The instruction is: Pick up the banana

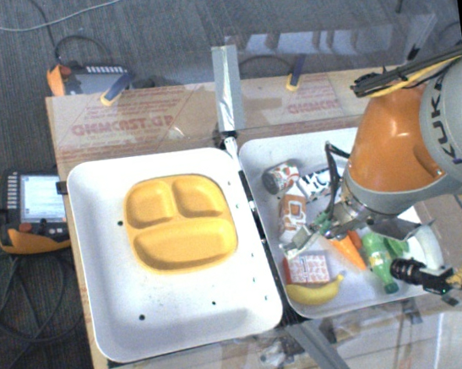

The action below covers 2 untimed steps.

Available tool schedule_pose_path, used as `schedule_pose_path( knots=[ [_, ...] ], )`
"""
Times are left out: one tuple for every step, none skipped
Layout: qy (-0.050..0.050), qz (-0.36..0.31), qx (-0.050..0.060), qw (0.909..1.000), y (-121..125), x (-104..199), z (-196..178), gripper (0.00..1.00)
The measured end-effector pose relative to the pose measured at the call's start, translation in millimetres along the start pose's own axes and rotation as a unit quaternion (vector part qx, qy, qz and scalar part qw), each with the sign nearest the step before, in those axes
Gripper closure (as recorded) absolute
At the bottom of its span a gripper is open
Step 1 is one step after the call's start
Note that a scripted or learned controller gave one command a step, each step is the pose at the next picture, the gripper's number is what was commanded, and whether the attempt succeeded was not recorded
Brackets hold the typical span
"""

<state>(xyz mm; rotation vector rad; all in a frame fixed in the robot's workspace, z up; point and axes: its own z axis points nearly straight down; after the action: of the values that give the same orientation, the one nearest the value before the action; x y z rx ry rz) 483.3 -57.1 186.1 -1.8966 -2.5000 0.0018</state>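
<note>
The yellow banana point(315, 292) lies along the front wall of the right bin point(263, 217), just below a red and white packet point(308, 268). My gripper point(316, 232) hangs over the middle of that bin, above the packet and a short way behind the banana, apart from it. The grey and orange arm point(398, 156) covers the bin's right half.
Near the gripper lie an orange carrot point(348, 251), a green bottle point(379, 259), a small can point(281, 176) and a brown snack packet point(292, 211). The left bin point(114, 324) holds a yellow divided tray point(181, 221). A handheld pendant point(32, 211) sits left of the bench.
</note>
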Motion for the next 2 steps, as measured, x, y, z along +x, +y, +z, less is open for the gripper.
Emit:
schedule_pose_path(
  knots=[
    [0.000,-0.254,-0.001,0.9671,13,43,3,0.00],
    [-0.001,-0.364,-0.001,0.9314,-5,-20,2,0.00]
  ],
)
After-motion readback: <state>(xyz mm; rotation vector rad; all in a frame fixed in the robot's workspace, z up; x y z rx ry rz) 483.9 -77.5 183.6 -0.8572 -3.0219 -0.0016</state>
